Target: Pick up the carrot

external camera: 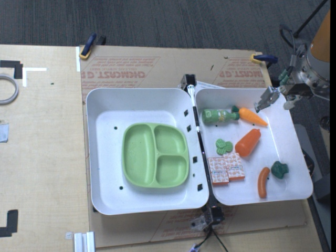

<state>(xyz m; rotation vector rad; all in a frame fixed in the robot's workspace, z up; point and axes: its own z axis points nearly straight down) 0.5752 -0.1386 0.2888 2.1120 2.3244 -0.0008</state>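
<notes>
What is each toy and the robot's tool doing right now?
carrot: lying in the right bin, not held
tool: above the right bin's far edge, near the carrot
green bottle: lying on its side
green tray: flat in the left bin
sausage: lying near the right bin's front edge

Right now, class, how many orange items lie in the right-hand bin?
3, none seemingly hidden: the carrot near the back beside the green bottle, the larger orange piece mid-bin, and the small sausage-shaped piece near the front.

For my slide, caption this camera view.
Tool hovering over the right bin, beside the carrot, not yet holding it.
</notes>
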